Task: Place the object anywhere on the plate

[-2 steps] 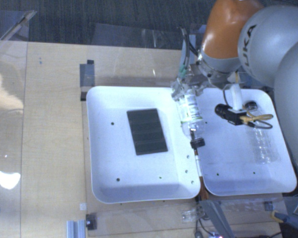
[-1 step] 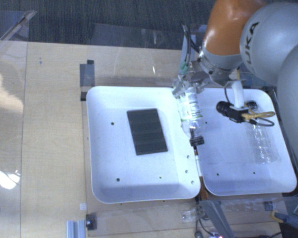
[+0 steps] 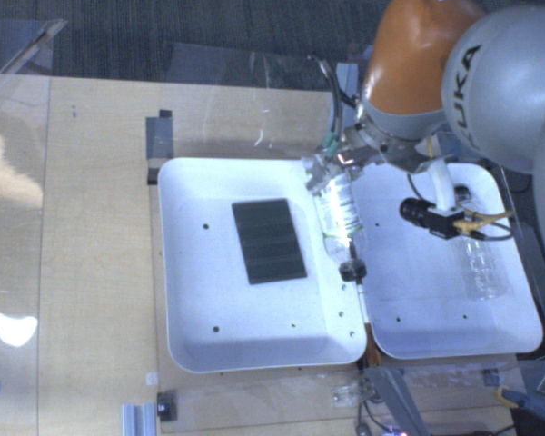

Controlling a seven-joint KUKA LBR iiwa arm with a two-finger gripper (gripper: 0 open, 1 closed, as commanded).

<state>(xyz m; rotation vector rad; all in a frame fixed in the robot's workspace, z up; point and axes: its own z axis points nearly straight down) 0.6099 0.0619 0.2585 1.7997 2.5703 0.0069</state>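
The gripper [image 3: 331, 175] carries a clear plastic bottle [image 3: 339, 214] between its fingers; hanging over the bins' shared edge, it could fall short of the dark rectangular plate [image 3: 269, 241].

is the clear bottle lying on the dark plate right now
No. The clear bottle hangs over the ridge between the two bins, apart from the dark plate in the left bin.
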